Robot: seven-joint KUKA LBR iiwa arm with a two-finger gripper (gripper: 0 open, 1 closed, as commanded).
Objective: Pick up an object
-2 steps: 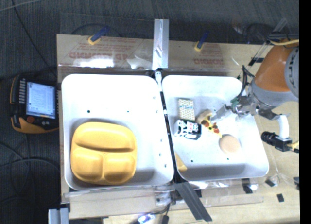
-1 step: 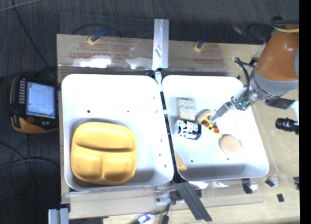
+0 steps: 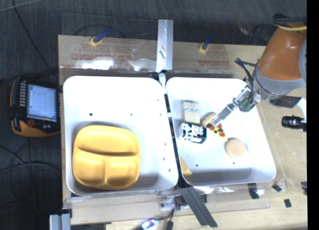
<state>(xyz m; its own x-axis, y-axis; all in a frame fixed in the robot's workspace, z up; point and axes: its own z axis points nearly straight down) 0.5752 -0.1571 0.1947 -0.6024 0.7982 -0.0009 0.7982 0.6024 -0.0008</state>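
The right bin (image 3: 259, 124) holds several small objects. A patterned beige block (image 3: 190, 108) lies near its left wall, with a black-and-white item (image 3: 193, 132) just below it. A round tan disc (image 3: 235, 147) rests toward the front right. A small red-and-yellow piece (image 3: 219, 131) lies in the middle, beside a pale rounded object (image 3: 207, 118). My gripper (image 3: 216, 122) reaches in slantwise from the right, and its tip is down at the pale object and the red-and-yellow piece. I see nothing lifted.
A large yellow moulded object (image 3: 105, 155) fills the front of the left bin (image 3: 114, 94). A yellow sliver (image 3: 185, 167) lies at the right bin's front left corner. The divider wall (image 3: 170, 124) runs between the bins. A handheld screen unit (image 3: 35, 107) sits off the bench at the left.
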